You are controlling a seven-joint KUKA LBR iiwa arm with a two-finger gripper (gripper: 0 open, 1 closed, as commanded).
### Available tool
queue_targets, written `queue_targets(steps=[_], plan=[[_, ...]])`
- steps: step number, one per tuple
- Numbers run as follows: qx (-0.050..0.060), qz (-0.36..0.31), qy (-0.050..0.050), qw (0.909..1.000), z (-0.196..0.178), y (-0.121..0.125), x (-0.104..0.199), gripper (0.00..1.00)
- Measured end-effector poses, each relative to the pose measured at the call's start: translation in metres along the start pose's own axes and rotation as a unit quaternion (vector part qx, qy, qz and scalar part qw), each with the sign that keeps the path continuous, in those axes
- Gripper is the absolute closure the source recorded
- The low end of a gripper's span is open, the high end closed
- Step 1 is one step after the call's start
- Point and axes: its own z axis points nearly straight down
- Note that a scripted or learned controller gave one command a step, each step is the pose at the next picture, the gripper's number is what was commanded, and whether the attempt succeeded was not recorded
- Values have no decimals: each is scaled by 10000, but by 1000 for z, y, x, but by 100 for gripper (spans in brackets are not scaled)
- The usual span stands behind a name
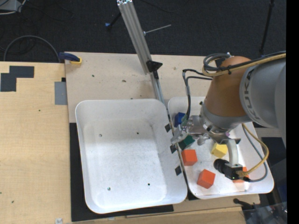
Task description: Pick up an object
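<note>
2 orange blocks (189, 157) beside claw (202, 135)

The arm's orange band (227, 94) and grey wrist cover much of the right bin (261, 183), hiding its upper part. The gripper (194, 133) sits beneath the wrist, largely hidden. A blue object (179, 119) and a dark green one (188, 141) are each partly covered, perhaps blocks. The arm's grey body (268, 94) is cut off at the right.
</note>
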Motion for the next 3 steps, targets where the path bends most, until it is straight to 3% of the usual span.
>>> queue_targets(steps=[1, 2, 3], plan=[[-3, 31, 9, 10000, -13, -1, -1, 100], [-63, 8, -7, 10000, -145, -2, -84, 100], [-69, -23, -2, 10000, -307, -25, -96, 100]])
